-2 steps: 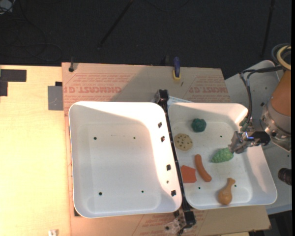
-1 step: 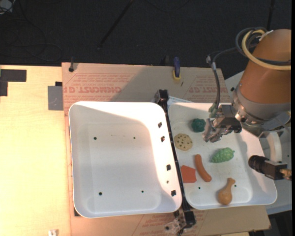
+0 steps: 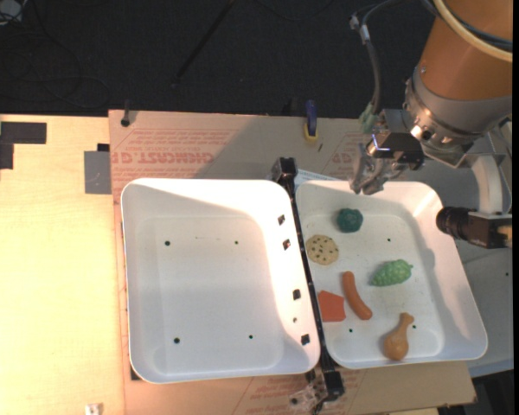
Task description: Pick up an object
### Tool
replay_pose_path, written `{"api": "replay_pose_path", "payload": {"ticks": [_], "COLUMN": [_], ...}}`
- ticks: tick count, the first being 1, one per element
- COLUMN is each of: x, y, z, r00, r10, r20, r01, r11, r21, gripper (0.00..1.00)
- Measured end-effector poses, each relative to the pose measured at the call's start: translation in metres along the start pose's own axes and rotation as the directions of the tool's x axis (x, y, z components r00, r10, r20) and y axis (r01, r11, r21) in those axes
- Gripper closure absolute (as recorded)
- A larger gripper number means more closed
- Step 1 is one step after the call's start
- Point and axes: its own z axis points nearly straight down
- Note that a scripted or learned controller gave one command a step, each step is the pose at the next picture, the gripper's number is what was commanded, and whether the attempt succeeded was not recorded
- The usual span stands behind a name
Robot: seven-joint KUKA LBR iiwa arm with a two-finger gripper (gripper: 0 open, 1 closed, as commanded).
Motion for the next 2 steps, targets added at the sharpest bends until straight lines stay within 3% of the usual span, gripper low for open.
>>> {"api": "replay_pose_path", "payload": {"ticks": [1,2], "x": [-0.081,-0.045], "y": [-0.016,0.029], "z": [0.166,0.134], "r00": [1.0,1.0], "r10": [0.014,0.002], "r20": [0.003,0.001], "r01": [-0.014,-0.002], "r11": [0.999,1.0], "r21": [0.031,0.009], "gripper": [1.0,1.0]}}
